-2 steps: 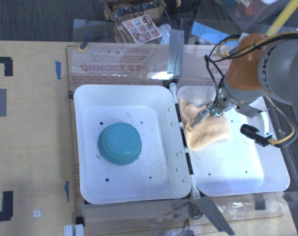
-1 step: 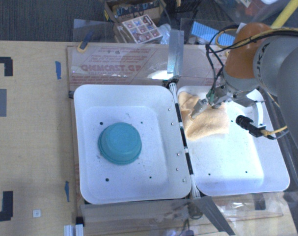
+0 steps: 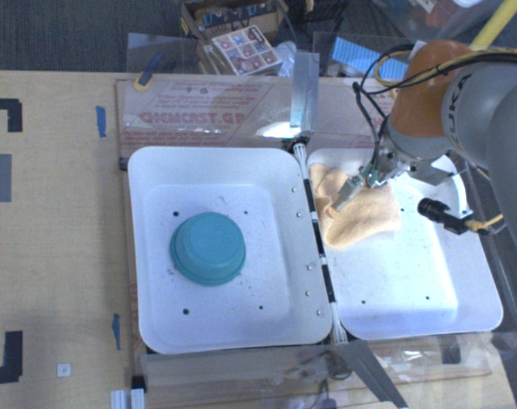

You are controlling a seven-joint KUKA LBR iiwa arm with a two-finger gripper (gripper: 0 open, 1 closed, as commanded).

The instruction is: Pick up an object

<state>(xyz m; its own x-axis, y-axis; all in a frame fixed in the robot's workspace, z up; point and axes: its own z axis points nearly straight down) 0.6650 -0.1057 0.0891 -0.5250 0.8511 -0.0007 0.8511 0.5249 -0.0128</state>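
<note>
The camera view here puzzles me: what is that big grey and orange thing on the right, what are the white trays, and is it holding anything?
You are looking down at a slant from a fixed camera above a bench. The grey and orange thing is a robot arm reaching in from the right. At its tip is a gripper, the part that grabs. The two shallow white trays are bins. The left bin holds a teal bowl, lying upside down. The right bin holds a crumpled yellow cloth. The gripper is down on the cloth's upper part, but I cannot tell from here whether it has actually gripped it.
</note>
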